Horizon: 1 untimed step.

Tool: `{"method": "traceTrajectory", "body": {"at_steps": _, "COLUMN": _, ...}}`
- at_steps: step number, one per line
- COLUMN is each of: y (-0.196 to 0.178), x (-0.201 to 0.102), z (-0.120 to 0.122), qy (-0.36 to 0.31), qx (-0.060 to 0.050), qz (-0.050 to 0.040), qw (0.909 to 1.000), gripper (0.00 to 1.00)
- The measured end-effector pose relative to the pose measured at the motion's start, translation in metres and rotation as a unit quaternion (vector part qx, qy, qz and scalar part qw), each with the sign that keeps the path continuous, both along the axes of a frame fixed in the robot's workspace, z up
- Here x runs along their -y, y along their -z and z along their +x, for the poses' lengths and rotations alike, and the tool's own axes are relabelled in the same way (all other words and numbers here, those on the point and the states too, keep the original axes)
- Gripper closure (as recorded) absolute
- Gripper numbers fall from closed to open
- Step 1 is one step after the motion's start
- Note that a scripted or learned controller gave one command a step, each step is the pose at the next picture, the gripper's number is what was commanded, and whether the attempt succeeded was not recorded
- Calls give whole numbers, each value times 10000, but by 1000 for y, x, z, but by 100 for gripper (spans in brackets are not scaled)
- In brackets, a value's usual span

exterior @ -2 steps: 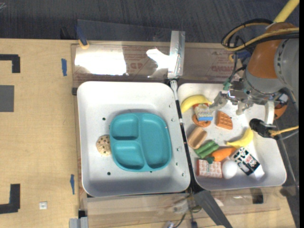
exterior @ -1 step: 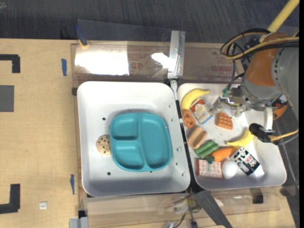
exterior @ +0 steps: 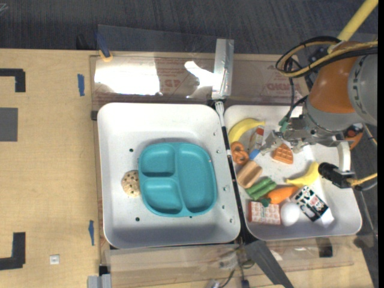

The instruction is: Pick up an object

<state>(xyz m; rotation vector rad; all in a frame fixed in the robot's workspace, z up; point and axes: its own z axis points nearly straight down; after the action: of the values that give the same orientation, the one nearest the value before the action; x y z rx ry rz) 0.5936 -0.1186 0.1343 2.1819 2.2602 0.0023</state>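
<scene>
Toys crowd the right bin's (exterior: 351,224) near edge, egg (exterior: 290,215) and carton (exterior: 264,212); gripper (exterior: 282,138) hovers over the waffle (exterior: 283,155), likely targeting it, nothing visibly held.

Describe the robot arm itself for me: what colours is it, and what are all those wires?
The arm is grey with a rounded orange band above the wrist. Black and yellow cables loop over it, and a yellow hose slants away above. The gripper looks like dark and silvery metal.
</scene>
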Motion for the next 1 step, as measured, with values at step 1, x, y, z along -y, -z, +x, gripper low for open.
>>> {"method": "traceTrajectory", "body": {"at_steps": 1, "y": 21, "x": 13, "z": 4, "qy": 17, "qx": 18, "qz": -11, "qw": 10000, "gripper": 0}}
